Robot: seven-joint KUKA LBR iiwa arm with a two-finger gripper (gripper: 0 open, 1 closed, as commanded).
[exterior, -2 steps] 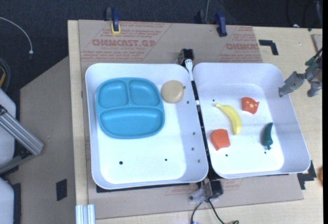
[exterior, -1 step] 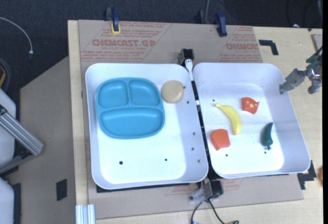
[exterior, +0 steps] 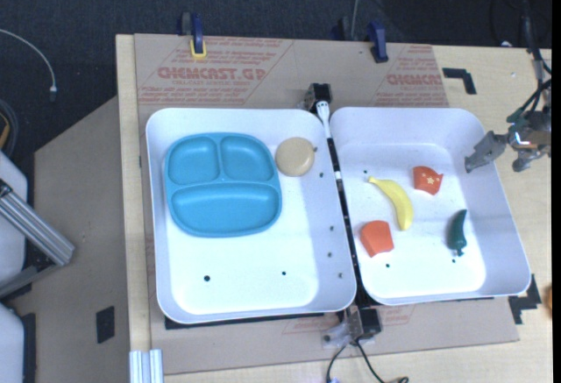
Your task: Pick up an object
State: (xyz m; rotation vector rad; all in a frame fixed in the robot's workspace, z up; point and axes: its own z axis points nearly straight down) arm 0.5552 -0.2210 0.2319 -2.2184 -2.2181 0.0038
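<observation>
We see four small items lying in the right bin point(exterior: 491, 197), right of centre in the frame. A banana point(exterior: 395, 201) curves through the middle of that bin, smooth and yellow, thin at its upper left tip. Just right of it and a little higher sits a red piece point(exterior: 427, 180), squat and glossy, with a pale spot on its upper side. Below the banana, close to its lower end, lies an orange block point(exterior: 377, 237) with rounded corners and a matte face. Toward the bin's right wall lies a dark green pepper point(exterior: 457, 230), slim and slightly bent.

The gripper point(exterior: 508, 149) shows at the right edge of the frame, over the right bin's upper right rim, grey and metallic. Nothing lies between its fingers; how wide they stand we cannot tell.

The left bin point(exterior: 245, 285) is white and shallow with rounded corners. In its upper half rests a blue tray point(exterior: 224, 184), a rounded plastic plate split into three compartments. A beige round ball point(exterior: 295, 156) touches the tray's upper right corner.
</observation>
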